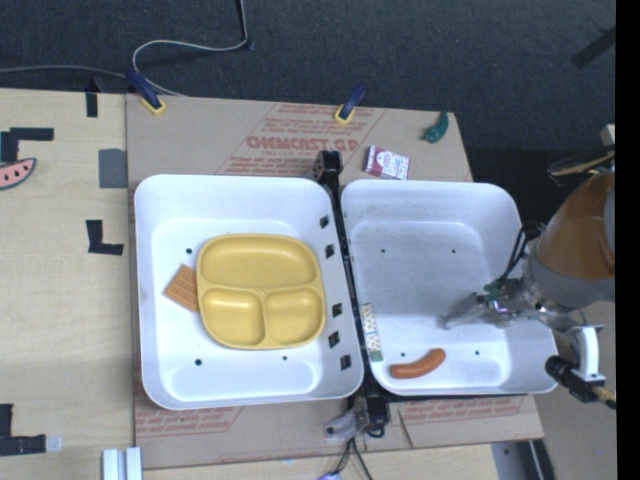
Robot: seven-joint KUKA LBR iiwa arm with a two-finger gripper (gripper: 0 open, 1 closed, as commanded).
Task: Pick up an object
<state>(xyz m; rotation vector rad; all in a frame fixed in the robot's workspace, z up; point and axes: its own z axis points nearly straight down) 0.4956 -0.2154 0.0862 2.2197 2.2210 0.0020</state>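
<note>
An orange-brown sausage lies near the front wall of the right bin. My gripper reaches in from the right, low over the right bin's floor. It is above and to the right of the sausage and apart from it. Nothing shows in its grasp. In the left bin rests a yellow divided plate. A tan flat piece sticks out from under the plate's left edge.
A small red-and-white packet and a green bit lie on the cardboard behind the right bin. Yellow clamps hold the cardboard's back edge. The arm's grey and orange body hangs over the right bin's right wall.
</note>
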